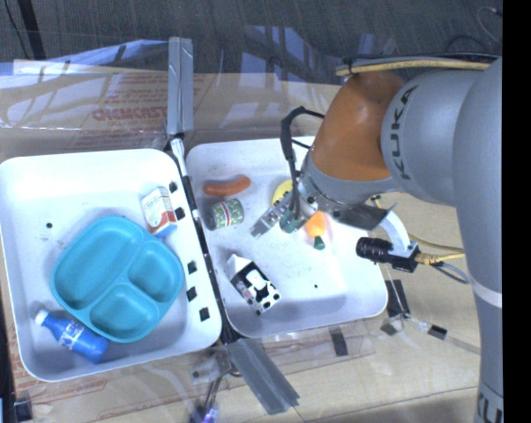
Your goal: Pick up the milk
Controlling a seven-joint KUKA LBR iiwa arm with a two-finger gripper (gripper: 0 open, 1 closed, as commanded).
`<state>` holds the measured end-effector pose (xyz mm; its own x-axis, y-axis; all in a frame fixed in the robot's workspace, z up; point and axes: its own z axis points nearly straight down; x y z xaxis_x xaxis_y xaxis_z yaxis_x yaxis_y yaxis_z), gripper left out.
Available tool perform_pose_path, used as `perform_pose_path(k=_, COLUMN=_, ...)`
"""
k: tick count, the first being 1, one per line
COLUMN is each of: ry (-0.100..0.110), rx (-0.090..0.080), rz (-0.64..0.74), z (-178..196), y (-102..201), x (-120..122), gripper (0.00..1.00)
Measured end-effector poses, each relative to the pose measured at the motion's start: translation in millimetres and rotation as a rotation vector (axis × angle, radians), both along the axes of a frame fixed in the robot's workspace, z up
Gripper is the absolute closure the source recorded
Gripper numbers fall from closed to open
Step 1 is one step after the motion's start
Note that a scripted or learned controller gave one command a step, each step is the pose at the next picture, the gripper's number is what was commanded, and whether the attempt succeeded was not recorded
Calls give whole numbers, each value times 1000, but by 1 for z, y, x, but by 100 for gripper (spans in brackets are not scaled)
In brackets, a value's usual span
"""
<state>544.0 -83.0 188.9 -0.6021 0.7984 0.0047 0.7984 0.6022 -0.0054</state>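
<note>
Two bins being worked: milk [253, 285] lying tilted in right bin [358, 302], near front wall. Gripper [281, 217] being held well above-right of it, beside can [223, 212]. Jaw state cannot be told; nothing seen gripped.

You're looking at a robotics lab test cell, not a home or kitchen. Evidence: an industrial KUKA arm [424, 139], grey with an orange band, over a bench [89, 113] covered in clear plastic sheeting. Two shallow white bins [18, 236] sit side by side on it, clamped by grey brackets [179, 86]. Loose cables [442, 258] run just right of the bins. Dark carpeted floor [248, 7] lies beyond the bench.
</note>
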Motion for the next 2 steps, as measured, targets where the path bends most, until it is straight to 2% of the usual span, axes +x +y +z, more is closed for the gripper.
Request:
perform_pose_path(k=1, ry=0, rx=0, rz=0, z=0, y=0, x=0, gripper=0)
perform_pose_path(k=2, ry=2, rx=0, rz=-28, z=-48, y=-15, x=-18, gripper=0)
